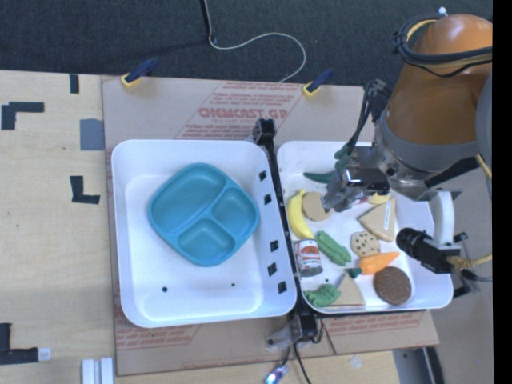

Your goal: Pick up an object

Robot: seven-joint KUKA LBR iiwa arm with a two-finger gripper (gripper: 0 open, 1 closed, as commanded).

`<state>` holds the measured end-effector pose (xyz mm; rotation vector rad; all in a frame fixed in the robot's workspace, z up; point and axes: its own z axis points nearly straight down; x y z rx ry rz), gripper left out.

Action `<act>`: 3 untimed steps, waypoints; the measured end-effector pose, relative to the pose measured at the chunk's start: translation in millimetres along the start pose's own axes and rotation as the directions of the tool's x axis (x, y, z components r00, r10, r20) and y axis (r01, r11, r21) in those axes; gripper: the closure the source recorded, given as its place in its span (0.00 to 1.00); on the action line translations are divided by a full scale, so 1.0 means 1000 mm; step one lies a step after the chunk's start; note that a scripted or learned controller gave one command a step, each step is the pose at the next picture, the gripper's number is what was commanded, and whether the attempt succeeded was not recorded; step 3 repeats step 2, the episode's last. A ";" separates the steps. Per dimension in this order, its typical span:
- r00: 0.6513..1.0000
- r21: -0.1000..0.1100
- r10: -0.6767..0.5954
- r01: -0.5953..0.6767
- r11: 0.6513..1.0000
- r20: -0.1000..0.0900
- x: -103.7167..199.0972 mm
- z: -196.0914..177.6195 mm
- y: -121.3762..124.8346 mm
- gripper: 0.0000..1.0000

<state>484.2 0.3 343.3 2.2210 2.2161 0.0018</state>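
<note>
Camera view: hand (342, 192) hangs low over the right shallow white plastic bin (436, 298), finger state indeterminate, nothing visibly gripped; approach step judged, next move needs descent and closure onto the tan round toy cookie (314, 207) beside the yellow plastic banana (298, 216).

The gripper (342, 192) hangs over the right bin (436, 298), just beside a round cookie (314, 207) and the banana (298, 216). Below it lie a green pod (333, 247), a carrot (376, 263) and a small can (309, 258). Well to its left, a blue divided plate (203, 213) sits in the left bin (136, 294).
</note>
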 end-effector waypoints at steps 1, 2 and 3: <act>1.000 0.014 -0.008 0.008 1.000 -0.001 0.048 0.044 -0.001 1.00; 1.000 -0.004 -0.006 0.006 1.000 -0.001 0.046 -0.080 0.002 1.00; 1.000 -0.004 -0.006 0.006 1.000 -0.001 0.046 -0.080 0.002 1.00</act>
